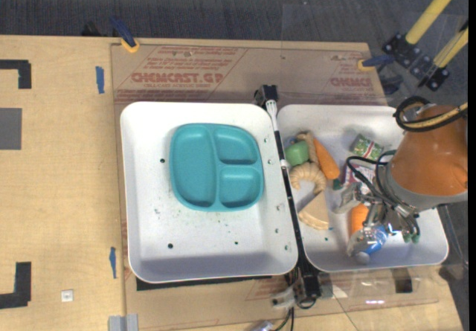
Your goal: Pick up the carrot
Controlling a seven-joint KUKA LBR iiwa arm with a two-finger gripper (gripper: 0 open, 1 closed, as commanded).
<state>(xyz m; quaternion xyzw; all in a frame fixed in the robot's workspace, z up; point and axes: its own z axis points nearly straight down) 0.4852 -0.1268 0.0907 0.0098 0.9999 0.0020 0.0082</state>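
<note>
The carrot point(324, 158) is an orange tapered piece lying at a slant in the upper left part of the right bin point(424, 255). My gripper point(370, 209) hangs low over the middle of that bin, to the right of and below the carrot and apart from it. A small orange object point(358, 218) lies right under the gripper, and I cannot tell whether it is touched. The arm's orange band point(431, 162) hides the bin's right side.
Near the carrot are a green piece point(297, 152), a tan curved piece point(306, 175) and a pale wedge point(316, 213). A green-white packet point(366, 146) and a blue-silver can point(370, 242) lie close to the gripper. The left bin point(141, 233) holds a teal divided plate point(217, 166).
</note>
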